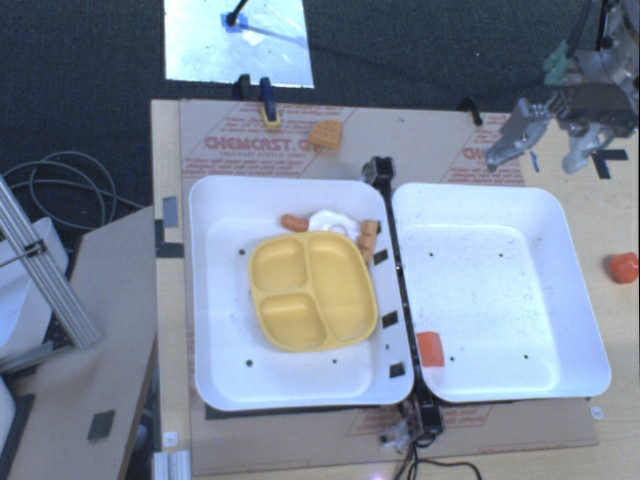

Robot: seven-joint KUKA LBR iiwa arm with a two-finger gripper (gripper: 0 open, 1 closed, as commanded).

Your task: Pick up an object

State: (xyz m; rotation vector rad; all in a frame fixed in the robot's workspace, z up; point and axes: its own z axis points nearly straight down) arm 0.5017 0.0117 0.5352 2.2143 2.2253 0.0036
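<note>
My gripper hangs above the bench's back right corner, just beyond the far edge of the right bin. Its two fingers are spread open with nothing between them. In the left bin lies a yellow divided plate. Behind the plate are a small orange sausage, a white piece and a tan piece. A red-orange block sits in the near left corner of the right bin.
A tan waffle-like piece and a blue and yellow clamp lie on the bench behind the left bin. An orange object rests on the bench right of the right bin. Black clips join the bins.
</note>
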